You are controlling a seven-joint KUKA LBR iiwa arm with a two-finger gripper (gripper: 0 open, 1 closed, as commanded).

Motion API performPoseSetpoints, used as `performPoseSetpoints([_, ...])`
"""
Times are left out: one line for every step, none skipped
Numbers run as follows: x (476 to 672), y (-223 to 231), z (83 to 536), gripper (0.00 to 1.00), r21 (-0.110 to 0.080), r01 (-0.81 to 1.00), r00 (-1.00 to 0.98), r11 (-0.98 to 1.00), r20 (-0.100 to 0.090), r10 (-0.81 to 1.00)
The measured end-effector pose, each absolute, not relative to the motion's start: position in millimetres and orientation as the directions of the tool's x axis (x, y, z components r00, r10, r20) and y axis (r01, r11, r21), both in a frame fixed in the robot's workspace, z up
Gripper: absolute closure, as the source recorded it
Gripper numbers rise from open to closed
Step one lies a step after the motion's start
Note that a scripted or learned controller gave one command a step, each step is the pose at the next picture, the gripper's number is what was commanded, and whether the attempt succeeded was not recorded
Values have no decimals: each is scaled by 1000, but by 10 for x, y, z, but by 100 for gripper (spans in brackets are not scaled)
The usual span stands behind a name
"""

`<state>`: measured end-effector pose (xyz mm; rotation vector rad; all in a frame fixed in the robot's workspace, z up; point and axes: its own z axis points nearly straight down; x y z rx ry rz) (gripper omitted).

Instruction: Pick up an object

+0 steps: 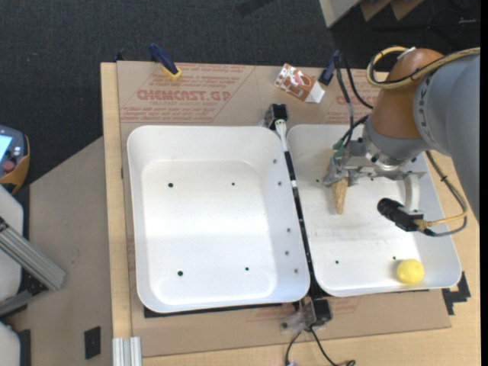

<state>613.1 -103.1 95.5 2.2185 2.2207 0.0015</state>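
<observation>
small round yellow ball (409,271) near the front of the right white bin (358,273), tan wedge-shaped block (339,197) pinched upright in the grey gripper (341,178) farther back

Two bins sit side by side on the surface (198,97). In the right bin (358,273), the hand (340,175) hangs over its rear part, a wedge-shaped piece (339,198) just below it, and a ball (409,271) lies near the front right corner. The left bin (206,219) lies beside it.
</observation>
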Motion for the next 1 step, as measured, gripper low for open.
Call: performPoseSetpoints([6708, -731, 1921, 100, 15, 1000, -5, 5, -2, 1000])
